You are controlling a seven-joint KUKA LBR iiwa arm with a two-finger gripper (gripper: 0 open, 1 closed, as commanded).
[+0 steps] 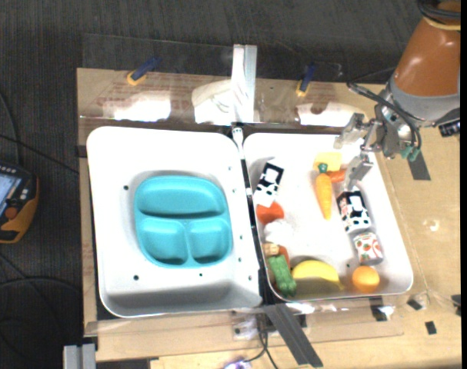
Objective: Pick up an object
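Arm (429,60) enters from the right, orange band at top right corner. Gripper (358,151) hangs over the far right corner of the right bin (398,241), its fingers spread apart, nothing between them. One finger (359,169) points down toward the toys, the other sits near the bin's far rim.

Landmark: the carrot (324,193). It lies lengthwise in the right bin, just below and slightly left of the gripper, close but not touched. A yellow block (327,162) sits right at the carrot's top end, just beside the lower finger, left of it. Right of the carrot, a black-and-white cow-pattern can (355,211); below that, a small red-spotted can (368,246). Further below the carrot, an orange (365,278) at the near right corner and a banana (315,270) left of it. Left of the carrot, a second cow-pattern toy (268,183) against the divider, with a red piece (270,211) under it. A green vegetable (281,274) lies below-left of the carrot, touching the banana's left end.

Well left of the carrot, the left bin (110,206) holds a blue three-compartment plate (183,220). No toy is lifted; all lie on the bin floor.
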